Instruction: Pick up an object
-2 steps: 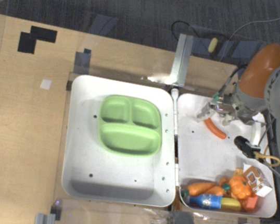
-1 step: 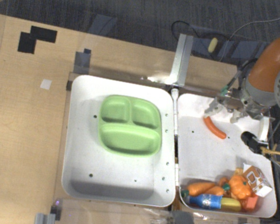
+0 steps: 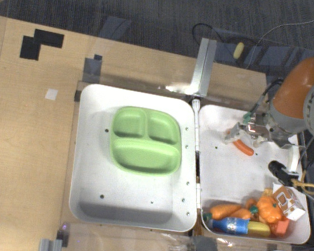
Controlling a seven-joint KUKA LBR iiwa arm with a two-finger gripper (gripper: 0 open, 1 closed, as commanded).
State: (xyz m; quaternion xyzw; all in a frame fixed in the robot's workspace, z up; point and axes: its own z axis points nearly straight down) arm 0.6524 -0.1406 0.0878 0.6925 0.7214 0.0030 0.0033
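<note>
While the small orange piece (image 3: 244,147) lies alone on the bare floor of the right bin (image 3: 242,183), we take it for the likeliest thing to lift: a short, carrot-like toy, lying flat and slanted. We judge it light and stiff, probably smooth plastic, so it may roll or slip from a pinch; the best hold would be across its narrow middle, fingers set square to its length.

Just above that orange piece hangs the gripper (image 3: 249,132), close over it but apart from it, so far as we can see; whether it stands apart or together we cannot tell. Behind the piece rises the grey arm with its orange band (image 3: 299,85).

Well away from the piece, in the bin's near corner, sits a heap of toys (image 3: 252,217), orange, yellow and blue, with scissors (image 3: 291,175) between heap and piece. Across the divider from the piece, the left bin (image 3: 84,193) holds a green divided plate (image 3: 144,139).
</note>
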